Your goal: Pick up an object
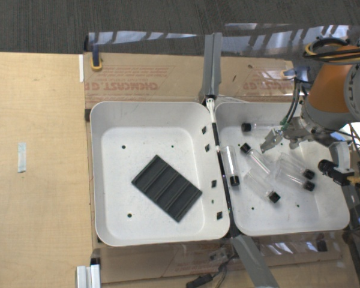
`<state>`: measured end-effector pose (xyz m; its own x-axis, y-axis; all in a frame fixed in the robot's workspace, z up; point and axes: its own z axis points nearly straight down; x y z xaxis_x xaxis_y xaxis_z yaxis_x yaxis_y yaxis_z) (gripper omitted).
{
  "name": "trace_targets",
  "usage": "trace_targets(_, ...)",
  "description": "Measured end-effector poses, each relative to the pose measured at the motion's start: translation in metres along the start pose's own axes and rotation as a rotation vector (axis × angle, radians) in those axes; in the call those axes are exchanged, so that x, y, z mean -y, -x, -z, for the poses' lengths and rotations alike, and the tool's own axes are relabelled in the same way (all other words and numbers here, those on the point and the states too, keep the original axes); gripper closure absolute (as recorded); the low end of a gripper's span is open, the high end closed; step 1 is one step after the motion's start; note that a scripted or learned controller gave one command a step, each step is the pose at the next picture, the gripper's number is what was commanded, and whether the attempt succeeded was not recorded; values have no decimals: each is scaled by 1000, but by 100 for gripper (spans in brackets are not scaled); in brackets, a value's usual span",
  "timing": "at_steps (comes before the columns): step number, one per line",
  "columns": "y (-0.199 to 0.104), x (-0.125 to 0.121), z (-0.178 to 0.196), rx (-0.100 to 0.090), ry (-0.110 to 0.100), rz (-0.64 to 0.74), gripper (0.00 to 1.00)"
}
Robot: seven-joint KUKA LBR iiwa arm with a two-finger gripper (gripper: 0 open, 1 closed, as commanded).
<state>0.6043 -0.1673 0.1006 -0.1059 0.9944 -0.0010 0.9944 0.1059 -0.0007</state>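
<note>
gripper (280, 138) hung over the right bin (342, 218), fingers apart, nothing between them. nearest it lay clear tubes with black caps (259, 173) scattered on that bin's floor; further off, a black ribbed slab (167, 188) sat in the left bin (102, 221).

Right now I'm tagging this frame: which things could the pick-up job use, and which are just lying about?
For the job:
gripper
clear plastic tubes with black caps
right white bin

Lying about:
dark ribbed rectangular panel in the left white bin
small pale strip on the wooden bench
</note>
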Motion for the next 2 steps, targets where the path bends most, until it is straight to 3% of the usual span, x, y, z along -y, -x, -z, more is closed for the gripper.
trace_targets(1, 1, 0, 9, 1, 1, -2, 100)
trace_targets(2, 1, 0, 9, 1, 1, -2, 0)
